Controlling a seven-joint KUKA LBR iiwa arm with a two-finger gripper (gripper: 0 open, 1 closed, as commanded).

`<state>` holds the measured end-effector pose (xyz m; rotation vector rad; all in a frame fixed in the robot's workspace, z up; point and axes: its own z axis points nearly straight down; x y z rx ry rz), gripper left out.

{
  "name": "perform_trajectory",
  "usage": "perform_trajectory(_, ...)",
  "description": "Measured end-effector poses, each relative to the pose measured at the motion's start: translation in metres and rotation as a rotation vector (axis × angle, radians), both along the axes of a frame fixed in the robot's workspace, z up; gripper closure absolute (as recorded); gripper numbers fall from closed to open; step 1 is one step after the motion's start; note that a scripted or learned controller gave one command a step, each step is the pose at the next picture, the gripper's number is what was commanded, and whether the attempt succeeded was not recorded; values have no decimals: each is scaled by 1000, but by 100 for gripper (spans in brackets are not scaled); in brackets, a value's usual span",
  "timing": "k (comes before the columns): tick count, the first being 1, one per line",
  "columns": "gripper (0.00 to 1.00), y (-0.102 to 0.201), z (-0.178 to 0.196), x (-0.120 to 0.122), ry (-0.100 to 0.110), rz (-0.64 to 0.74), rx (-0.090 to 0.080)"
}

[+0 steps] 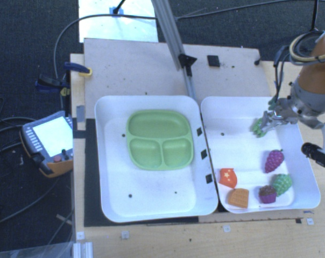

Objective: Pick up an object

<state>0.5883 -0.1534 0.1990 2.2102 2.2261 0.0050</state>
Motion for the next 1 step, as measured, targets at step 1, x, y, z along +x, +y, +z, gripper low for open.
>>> perform_trajectory(1,100,0,48,2,-1,0,-1)
